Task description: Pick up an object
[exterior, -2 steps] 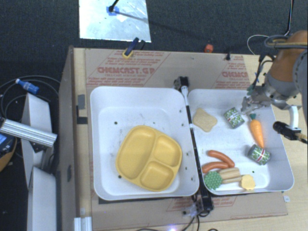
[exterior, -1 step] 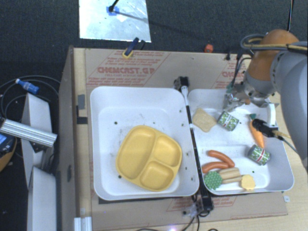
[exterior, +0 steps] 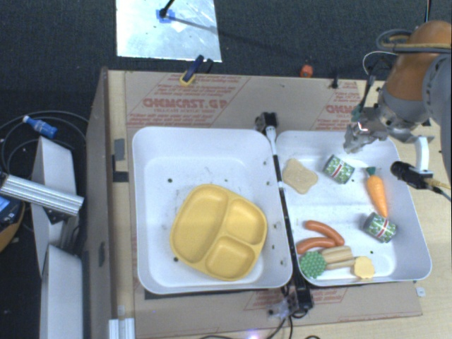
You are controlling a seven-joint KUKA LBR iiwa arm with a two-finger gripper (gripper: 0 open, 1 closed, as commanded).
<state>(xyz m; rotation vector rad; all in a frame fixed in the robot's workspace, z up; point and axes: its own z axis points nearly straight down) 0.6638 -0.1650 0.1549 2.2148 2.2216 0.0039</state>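
Arm [exterior: 417, 69] cut off at right edge, tool [exterior: 355, 141] fingertips blurred

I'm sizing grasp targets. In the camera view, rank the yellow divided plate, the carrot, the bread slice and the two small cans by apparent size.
1. yellow divided plate
2. carrot
3. bread slice, close to the carrot
4. the two cans, alike

A robotics lab: a grey-and-orange arm [exterior: 413, 69] over a cardboard-covered bench [exterior: 212, 97], toy food in white bins [exterior: 406, 217], loose cables [exterior: 21, 129] on dark carpet.
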